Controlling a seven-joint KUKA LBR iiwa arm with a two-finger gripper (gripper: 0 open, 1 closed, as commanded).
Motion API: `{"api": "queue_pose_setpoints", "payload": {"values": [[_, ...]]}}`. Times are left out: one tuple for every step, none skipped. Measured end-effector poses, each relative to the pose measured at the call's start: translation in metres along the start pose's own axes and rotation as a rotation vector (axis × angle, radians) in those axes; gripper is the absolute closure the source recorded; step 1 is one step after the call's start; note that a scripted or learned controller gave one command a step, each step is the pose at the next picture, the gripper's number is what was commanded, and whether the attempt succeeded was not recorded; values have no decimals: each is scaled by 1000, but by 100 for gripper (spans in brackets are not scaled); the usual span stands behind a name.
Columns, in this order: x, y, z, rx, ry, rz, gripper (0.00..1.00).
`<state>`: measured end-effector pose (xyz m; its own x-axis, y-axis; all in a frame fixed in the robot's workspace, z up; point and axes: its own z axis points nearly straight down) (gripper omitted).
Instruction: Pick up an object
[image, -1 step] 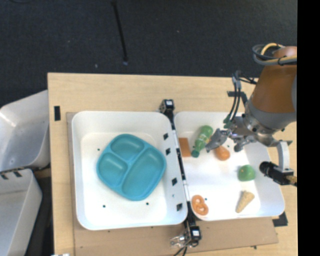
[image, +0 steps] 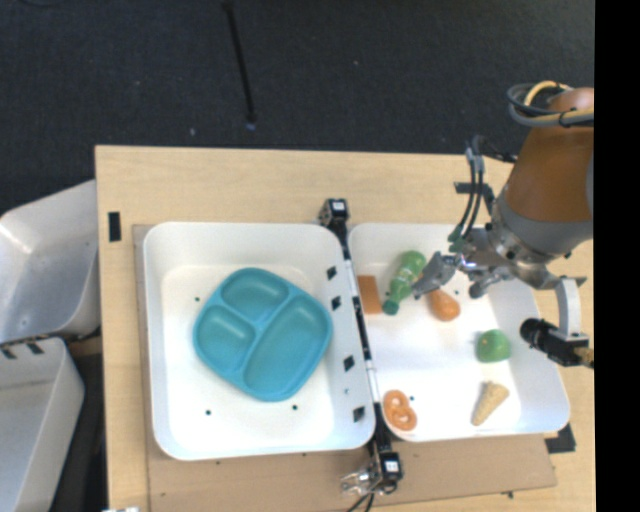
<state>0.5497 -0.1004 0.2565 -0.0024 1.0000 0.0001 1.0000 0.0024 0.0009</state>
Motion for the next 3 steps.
{"api": "queue_pose_setpoints", "payload": {"values": [[-1,9,57,5,-2,4,0],[-5,9,120,5,-2,4,0],[-6,9,158,3,-2,5,0]]}}
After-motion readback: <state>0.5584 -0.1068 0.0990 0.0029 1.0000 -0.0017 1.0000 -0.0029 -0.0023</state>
